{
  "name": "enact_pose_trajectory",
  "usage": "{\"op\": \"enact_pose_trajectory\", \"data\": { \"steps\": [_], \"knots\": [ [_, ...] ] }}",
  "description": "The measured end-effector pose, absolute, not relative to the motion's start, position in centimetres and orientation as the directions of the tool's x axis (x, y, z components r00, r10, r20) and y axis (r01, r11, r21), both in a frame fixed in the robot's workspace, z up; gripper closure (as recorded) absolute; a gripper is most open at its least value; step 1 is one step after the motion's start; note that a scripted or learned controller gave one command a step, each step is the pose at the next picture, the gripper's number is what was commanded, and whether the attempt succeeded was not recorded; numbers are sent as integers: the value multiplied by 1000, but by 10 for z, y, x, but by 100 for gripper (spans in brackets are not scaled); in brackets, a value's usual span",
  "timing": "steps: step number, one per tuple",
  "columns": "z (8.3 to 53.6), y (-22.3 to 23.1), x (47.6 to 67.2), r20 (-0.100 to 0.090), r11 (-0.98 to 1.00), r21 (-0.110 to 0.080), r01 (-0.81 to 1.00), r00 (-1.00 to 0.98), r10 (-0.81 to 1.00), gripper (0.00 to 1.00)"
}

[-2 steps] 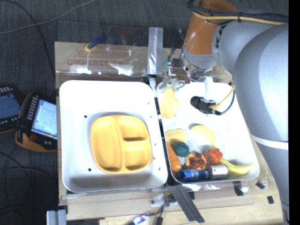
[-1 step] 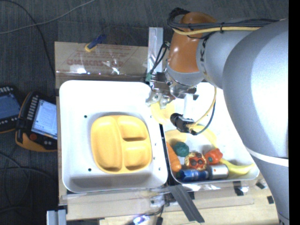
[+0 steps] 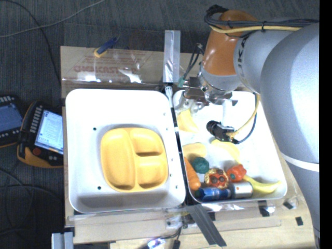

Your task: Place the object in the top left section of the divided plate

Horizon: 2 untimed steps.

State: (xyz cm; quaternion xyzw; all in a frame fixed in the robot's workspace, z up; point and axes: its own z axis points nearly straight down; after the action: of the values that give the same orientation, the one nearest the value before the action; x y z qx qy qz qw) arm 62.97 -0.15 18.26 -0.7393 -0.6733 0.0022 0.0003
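Arm: grey with an orange band, reaching in from the right over the top of the right bin.
Left bin: white, holding the divided plate.
Right bin: white, with toy food piled at its near end.
Divided plate: yellow, 3 sections, lying in the middle of the left bin with nothing on it.
Gripper: low over the top left corner of the right bin, just beside the wall between the 2 bins; I cannot tell how its jaws stand or whether they hold anything.
Banana: yellow, against the near right edge of the right bin.
Carrot: orange, along the left wall of the right bin.
Can: blue, lying on its side at the near edge.
Green piece: round, just above the carrot.
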Motion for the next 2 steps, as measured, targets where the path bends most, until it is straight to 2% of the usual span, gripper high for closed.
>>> {"op": "enact_pose_trajectory", "data": {
  "steps": [1,2],
  "knots": [
    [183,-10,610,-2,-6,-3,1000,6,1000,100],
    [182,66,612,0,5,-4,1000,-5,1000,100]
  ]
}}
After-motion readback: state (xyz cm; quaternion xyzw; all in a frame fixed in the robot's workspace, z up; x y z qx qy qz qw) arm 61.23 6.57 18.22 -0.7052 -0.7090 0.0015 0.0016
